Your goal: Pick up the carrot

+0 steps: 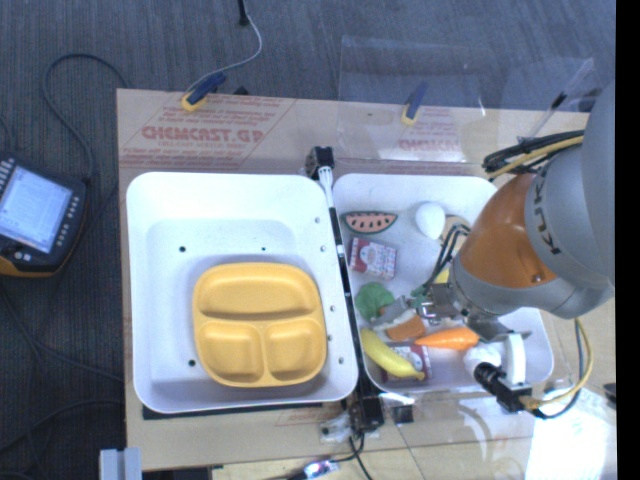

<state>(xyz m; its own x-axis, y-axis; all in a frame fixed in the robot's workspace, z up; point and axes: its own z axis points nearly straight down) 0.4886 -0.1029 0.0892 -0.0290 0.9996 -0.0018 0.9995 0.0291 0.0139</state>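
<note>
The carrot is an orange tapered piece lying across the front of the right bin, its tip pointing left toward the banana. My gripper hangs right over the carrot's left half, below the orange wrist band. The arm hides the carrot's right end and the bin's right side.
Around the carrot lie a green leafy piece, a pink packet, a watermelon slice, a white egg and a small orange-brown piece. The left bin holds a yellow divided plate. A tablet lies far left.
</note>
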